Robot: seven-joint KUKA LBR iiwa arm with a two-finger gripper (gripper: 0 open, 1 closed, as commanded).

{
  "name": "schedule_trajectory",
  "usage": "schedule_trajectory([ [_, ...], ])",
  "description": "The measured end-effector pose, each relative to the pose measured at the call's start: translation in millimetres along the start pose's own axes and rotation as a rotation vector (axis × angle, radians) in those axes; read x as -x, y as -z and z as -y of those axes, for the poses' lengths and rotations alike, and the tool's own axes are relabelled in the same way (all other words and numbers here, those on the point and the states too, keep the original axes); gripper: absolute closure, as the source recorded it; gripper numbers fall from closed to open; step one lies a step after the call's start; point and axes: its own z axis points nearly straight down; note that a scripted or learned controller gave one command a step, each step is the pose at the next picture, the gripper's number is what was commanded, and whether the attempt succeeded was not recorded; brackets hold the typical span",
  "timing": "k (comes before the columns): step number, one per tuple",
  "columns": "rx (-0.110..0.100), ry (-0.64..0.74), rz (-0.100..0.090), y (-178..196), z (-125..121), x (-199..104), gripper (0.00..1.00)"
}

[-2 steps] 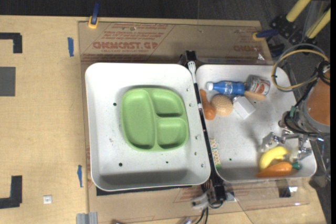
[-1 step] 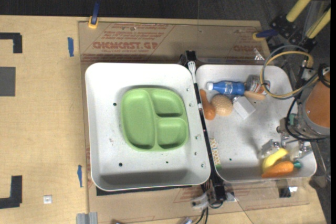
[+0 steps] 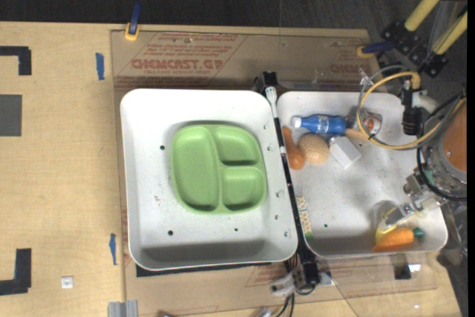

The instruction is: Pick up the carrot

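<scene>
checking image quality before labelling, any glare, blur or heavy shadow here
Camera view: even, soft lighting with no strong glare; the green tray and left bin are sharp; the gripper over the carrot looks smeared; the floor at the top is dark.

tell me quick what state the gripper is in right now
Gripper: low in the right bin by the carrot; open or closed cannot be told.
</scene>
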Motion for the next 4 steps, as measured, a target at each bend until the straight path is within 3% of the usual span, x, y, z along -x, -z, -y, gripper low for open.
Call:
schedule_trajectory([
  [1, 0.005, 0.036, -0.020, -31, 9, 33, 0.00],
  [2, -0.005, 0.001, 0.004, -30, 5, 10, 0.00],
  [3, -0.009, 0.428, -0.003, -32, 6, 16, 0.00],
  [4, -0.003, 0.461, 0.002, -32, 10, 11, 0.00],
])
